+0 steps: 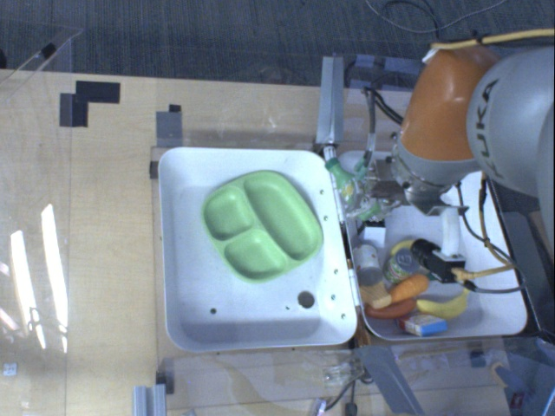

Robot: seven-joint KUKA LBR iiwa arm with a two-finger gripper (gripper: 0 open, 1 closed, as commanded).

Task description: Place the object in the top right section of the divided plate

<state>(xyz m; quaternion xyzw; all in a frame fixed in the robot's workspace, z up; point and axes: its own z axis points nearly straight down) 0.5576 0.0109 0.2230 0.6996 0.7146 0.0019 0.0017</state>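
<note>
A robotics lab: wooden bench (pixel 87 232), white bins (pixel 186 319), loose cables (pixel 408 7).

A pale wooden bench (pixel 87 258) is seen across the frame, bounded at the top by dark carpeted floor (pixel 173 16). Two shallow white bins are borne side by side: the left bin (pixel 186 319) at the centre, the right bin (pixel 507 319) at the lower right, largely covered by the arm. Black L-shaped markings (pixel 87 100) are fixed to the bench at the upper left. A small grey bracket (pixel 169 126) is set just above the left bin's upper left corner. A clear sheet (pixel 35 232) with bright reflections is laid over the bench's left part.
</note>
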